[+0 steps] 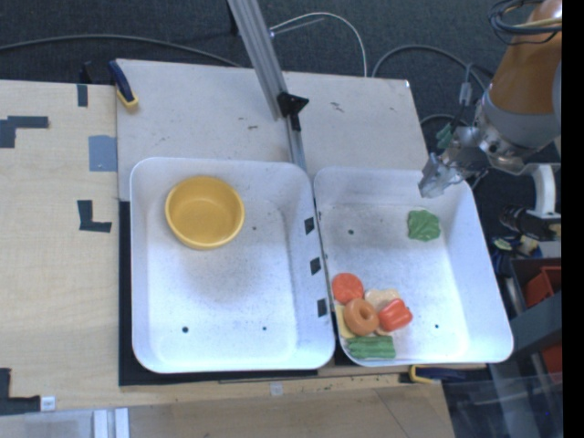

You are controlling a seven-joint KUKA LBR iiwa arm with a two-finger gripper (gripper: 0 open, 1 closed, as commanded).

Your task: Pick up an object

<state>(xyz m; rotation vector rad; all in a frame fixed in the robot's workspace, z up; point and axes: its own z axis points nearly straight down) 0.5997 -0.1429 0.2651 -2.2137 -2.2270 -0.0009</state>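
The jaws [434, 182] hover empty at the right bin's [474, 245] far edge; their spread I cannot tell. A green piece [422, 225] lies just below them. Approach step: next, descend over it.

Bench [55, 245]: pale wood at 9 o'clock w/ grey tape bits; white board [210, 108] at 12 o'clock.
Left bin [146, 336]: white, shallow, on black mat, center-left.
Right bin [474, 281]: white, touching left bin's 3 o'clock edge.
Clamp [123, 85]: blue/yellow, 11 o'clock corner of board.
Pole [260, 44]: grey, slants up from between bins twd 12.
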